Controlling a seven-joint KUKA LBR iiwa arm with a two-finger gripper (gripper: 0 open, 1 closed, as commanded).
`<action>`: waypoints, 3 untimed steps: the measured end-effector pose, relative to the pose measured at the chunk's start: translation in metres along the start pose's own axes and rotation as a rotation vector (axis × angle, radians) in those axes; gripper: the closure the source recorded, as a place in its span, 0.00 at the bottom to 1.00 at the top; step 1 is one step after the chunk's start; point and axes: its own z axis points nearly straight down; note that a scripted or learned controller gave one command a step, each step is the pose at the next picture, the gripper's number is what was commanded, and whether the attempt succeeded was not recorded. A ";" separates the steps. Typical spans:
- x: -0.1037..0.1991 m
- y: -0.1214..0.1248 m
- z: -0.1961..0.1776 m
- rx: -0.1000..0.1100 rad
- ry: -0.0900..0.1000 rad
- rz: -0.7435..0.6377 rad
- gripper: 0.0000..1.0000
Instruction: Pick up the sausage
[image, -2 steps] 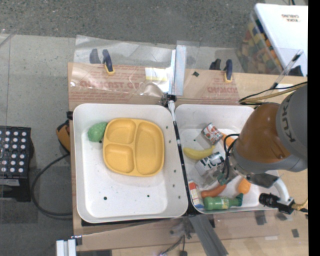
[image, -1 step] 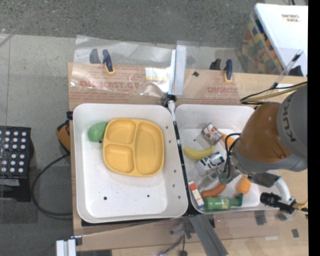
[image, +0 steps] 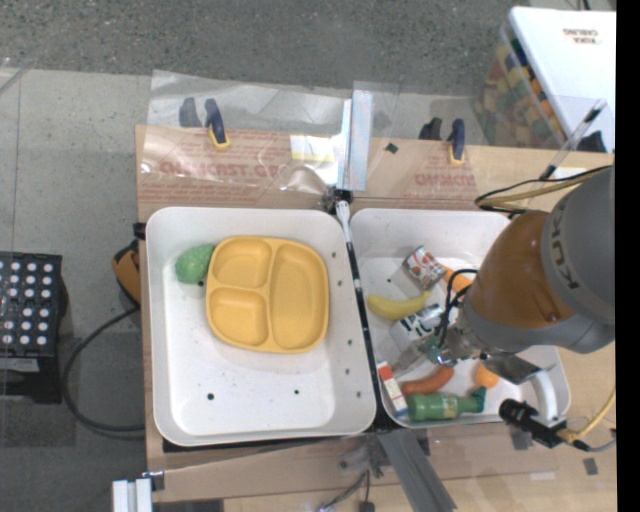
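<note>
Lying smooth, curved and reddish-orange in the right bin (image: 520, 232), sausage (image: 432, 380) just near-side of gripper (image: 440, 347); finger state impossible to tell.

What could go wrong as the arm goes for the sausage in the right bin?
The sausage lies tight against the green bottle and near the banana, so the gripper may catch or push a neighbour instead. The sausage also sits close to the bin's front wall, leaving little room to close around it cleanly.
</note>
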 end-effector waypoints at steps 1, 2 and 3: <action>-0.001 -0.001 -0.009 0.002 0.002 0.003 1.00; -0.001 -0.001 -0.009 0.002 0.003 0.003 0.00; -0.028 -0.007 0.000 0.001 0.008 -0.202 0.00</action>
